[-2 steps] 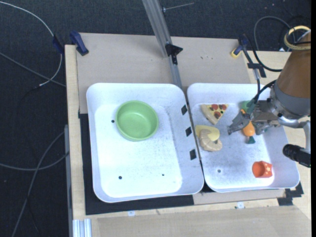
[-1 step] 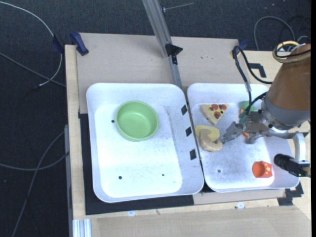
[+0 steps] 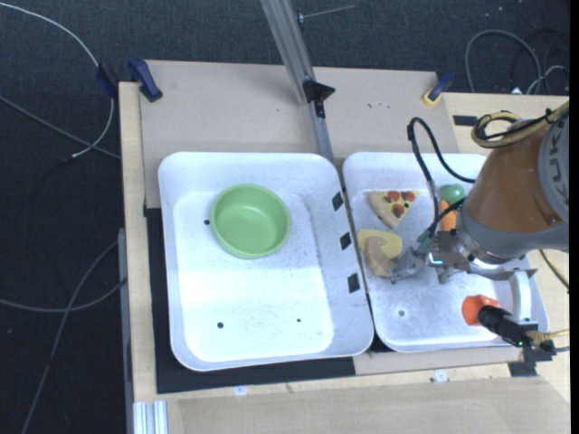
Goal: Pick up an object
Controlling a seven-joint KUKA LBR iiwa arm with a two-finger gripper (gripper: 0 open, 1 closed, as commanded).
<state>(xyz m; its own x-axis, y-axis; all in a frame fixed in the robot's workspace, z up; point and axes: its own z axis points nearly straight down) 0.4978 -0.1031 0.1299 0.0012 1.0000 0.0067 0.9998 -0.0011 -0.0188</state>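
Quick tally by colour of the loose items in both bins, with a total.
Green: 2, a bowl in the left bin and a small ball in the right
Yellow: 2, a pizza slice and a pale yellow piece
Orange: 1, orange piece
Total: 5

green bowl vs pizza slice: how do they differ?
The green bowl is round, hollow and one plain colour; the pizza slice is a flat wedge, tan with red spots. The green bowl sits in the left bin, the pizza slice in the right bin, nearer the gripper. Both lie loose, ungripped.
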